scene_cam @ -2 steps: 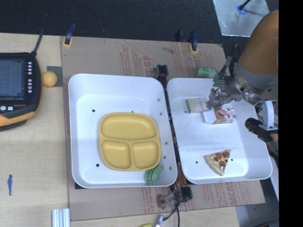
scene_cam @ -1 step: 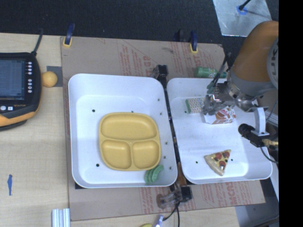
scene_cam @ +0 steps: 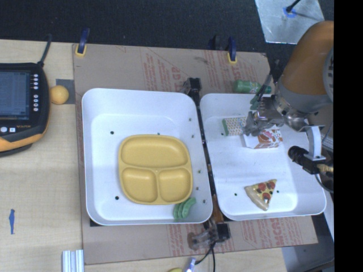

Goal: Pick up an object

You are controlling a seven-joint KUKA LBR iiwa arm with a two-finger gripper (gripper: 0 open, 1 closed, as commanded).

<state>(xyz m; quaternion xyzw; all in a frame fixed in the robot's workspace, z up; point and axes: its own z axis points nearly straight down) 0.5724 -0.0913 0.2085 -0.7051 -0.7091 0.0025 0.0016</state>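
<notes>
Leftmost, we see a yellow divided plate (scene_cam: pixel 155 168) and green item (scene_cam: pixel 184 209) in the left bin (scene_cam: pixel 96 152). Right bin (scene_cam: pixel 227 203): pizza slice (scene_cam: pixel 262 192), red-white packet (scene_cam: pixel 269 137) beside the gripper (scene_cam: pixel 253 119); jaw state we cannot tell.

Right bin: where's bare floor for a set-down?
The right bin is bare along its left side, and in the strip between the red-and-white packet and the pizza slice. Its upper part is crowded: the gripper, the packet and a green-and-white item cluster there.
</notes>
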